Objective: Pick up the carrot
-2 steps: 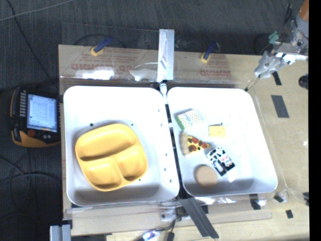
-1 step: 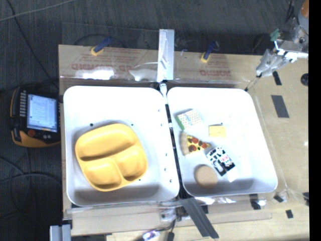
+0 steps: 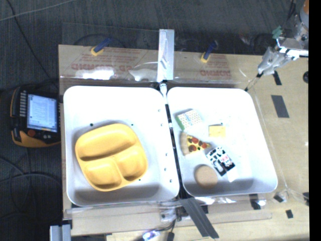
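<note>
gripper (image 3: 267,64): hovering off the bench's far right corner, outside both bins; can't tell whether it is open or closed
right bin (image 3: 261,134): holding 5 small pieces, all lying toward its left half; right half giving open room
carrot: can't tell which piece it is
left bin (image 3: 72,104): holding 1 yellow plate (image 3: 110,155), sitting near the front wall
bins: 2, rims touching

- You are looking at a robotics lab or test cell, not a home.
- Two white bins (image 3: 220,97) sit side by side on a plywood bench (image 3: 281,134).
- Left of the bins, a handheld control pendant (image 3: 35,117) with a lit screen rests on dark carpet (image 3: 30,34).
- Behind the bins, cables (image 3: 50,4) trail across that carpet.
</note>
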Controlling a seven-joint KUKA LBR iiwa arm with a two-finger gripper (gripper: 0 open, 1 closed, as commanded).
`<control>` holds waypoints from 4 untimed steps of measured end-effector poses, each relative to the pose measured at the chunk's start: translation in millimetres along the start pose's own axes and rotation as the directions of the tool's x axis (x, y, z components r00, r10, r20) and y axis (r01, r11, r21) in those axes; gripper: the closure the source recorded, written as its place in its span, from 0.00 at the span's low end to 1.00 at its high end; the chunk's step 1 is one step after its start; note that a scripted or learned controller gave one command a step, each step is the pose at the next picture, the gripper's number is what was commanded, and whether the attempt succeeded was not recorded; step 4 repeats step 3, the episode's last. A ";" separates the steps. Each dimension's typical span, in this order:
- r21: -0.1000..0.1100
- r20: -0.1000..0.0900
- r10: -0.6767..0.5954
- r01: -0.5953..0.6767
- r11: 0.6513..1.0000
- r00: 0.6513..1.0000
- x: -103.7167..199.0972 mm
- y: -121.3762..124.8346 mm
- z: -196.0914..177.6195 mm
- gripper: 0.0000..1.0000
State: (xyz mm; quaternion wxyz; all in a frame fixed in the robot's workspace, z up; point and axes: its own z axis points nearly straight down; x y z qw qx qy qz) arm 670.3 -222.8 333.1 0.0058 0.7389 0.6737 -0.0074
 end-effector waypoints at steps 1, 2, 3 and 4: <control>0.000 0.005 -0.001 0.001 1.000 1.000 0.1 0.5 -9.1 1.00; 0.000 0.009 -0.002 0.002 1.000 1.000 0.2 1.1 -18.1 1.00; 0.000 0.013 -0.002 0.002 1.000 1.000 0.1 1.6 -27.1 1.00; 0.000 0.013 -0.002 0.002 1.000 1.000 0.1 1.6 -27.1 1.00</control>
